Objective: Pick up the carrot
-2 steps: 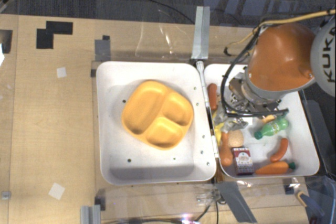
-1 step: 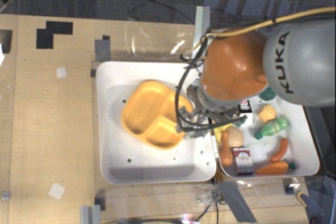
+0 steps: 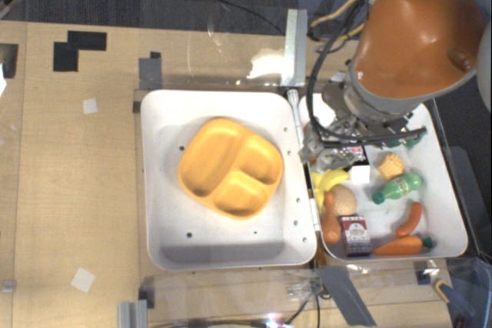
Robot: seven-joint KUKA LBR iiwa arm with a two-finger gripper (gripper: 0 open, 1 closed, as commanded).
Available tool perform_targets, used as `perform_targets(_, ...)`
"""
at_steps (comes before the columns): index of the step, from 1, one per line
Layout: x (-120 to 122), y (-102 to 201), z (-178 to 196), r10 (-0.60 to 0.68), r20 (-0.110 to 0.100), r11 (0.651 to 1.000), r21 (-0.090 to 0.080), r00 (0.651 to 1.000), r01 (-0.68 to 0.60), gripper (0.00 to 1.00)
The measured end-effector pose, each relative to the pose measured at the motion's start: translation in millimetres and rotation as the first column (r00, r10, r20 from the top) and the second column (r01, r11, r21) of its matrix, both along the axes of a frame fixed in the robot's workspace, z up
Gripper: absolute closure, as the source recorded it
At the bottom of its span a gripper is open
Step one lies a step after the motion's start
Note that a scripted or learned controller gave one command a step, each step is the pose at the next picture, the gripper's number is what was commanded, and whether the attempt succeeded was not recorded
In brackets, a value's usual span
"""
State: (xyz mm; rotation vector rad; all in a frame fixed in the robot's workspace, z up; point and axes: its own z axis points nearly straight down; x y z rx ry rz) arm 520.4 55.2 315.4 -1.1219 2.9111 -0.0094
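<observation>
Currently claw [image 3: 338, 154] state cannot be told, so it is best moved over the carrot [image 3: 400, 246] at the right bin [image 3: 453, 230] front edge.

Carrot [image 3: 398, 246] lies at the right bin's [image 3: 455, 220] near edge, pincer [image 3: 338, 154] well apart.

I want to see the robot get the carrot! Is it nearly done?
Not yet. Nothing looks done: the carrot lies at the near edge of the right bin, beside the small red box. In hand: the arm hangs over that bin's far end, its gripper away from the carrot. Left: reaching, grasping and lifting it.
</observation>
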Motion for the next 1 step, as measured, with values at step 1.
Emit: perform_targets(1, 7.5, -82.9, -43.4, 0.107, -0.015, 0.994, -0.003, 0.994, -0.107, 1.00)
